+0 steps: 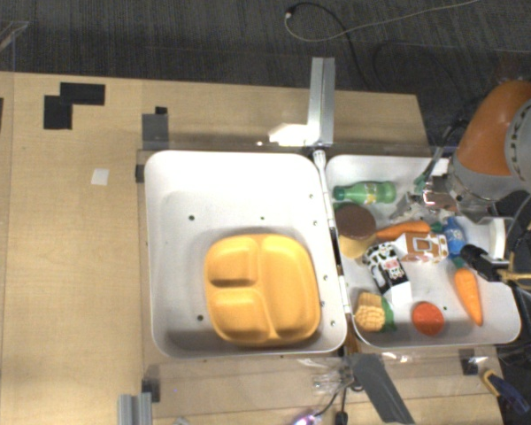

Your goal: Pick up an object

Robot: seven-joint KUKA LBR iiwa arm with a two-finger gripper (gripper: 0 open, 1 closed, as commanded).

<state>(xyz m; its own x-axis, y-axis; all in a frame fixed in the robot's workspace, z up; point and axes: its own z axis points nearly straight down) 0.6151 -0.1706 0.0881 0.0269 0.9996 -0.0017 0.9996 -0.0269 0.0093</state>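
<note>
camera view, progress: honestly not much done yet. Nothing is lifted, everything in the right bin point(510, 328) lies on its floor as far as I can see, so the whole pick is left to do.

camera view, my arm: coming in from the right edge, orange band up top, with my end effector point(432, 195) hanging over the upper part of the right bin, just right of the green bottle point(365, 191).

camera view, end effector state: can't tell if it's spread or pinched, that spot is a small grey-and-shiny blur from this angle.

camera view, candidates: green bottle at the bin's top, brown round thing point(355, 222) under it, a carrot point(468, 296) at the right, red tomato-ish ball point(427, 317) and a corn cob point(369, 312) along the bottom. The bottle is closest to me, so probably that's the target.

camera view, left bin point(173, 193): holds a yellow divided tray point(260, 287), well apart from me.

camera view, hard to make out: the middle clutter (black-and-white carton point(388, 264), orange and blue bits) overlaps, so I can't sort out what's what. My wrist covers the bin's upper right corner.
</note>
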